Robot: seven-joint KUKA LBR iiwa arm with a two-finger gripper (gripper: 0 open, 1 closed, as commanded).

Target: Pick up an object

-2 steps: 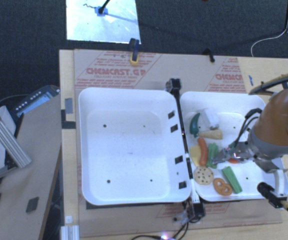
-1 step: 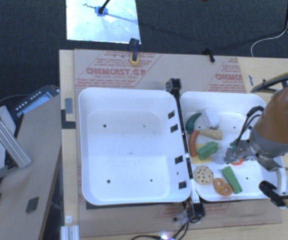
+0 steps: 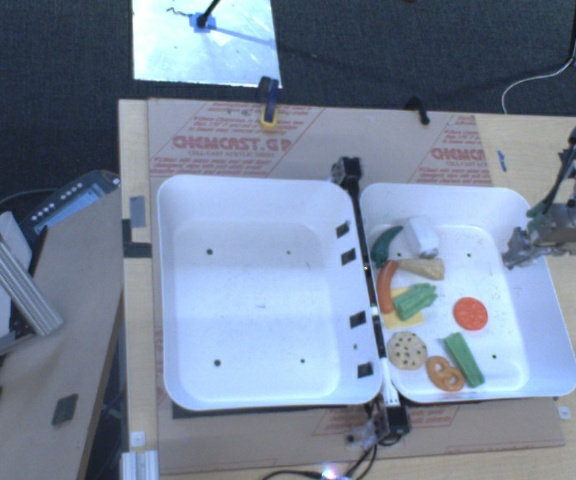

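The right bin holds a pile of toy food: a white cup-like piece, a dark green piece, a pale yellow wedge, an orange-red sausage, a green pepper-like piece, a red slice, a cookie, a pretzel and a green bar. My gripper hangs at the bin's right rim, to the right of the pile and apart from every piece. Nothing shows in it.
The left bin lies beside the right one, with black clips along the shared edge. A yellow clamp stands behind the bins. A cable runs at the back right. Grey equipment sits at the far left.
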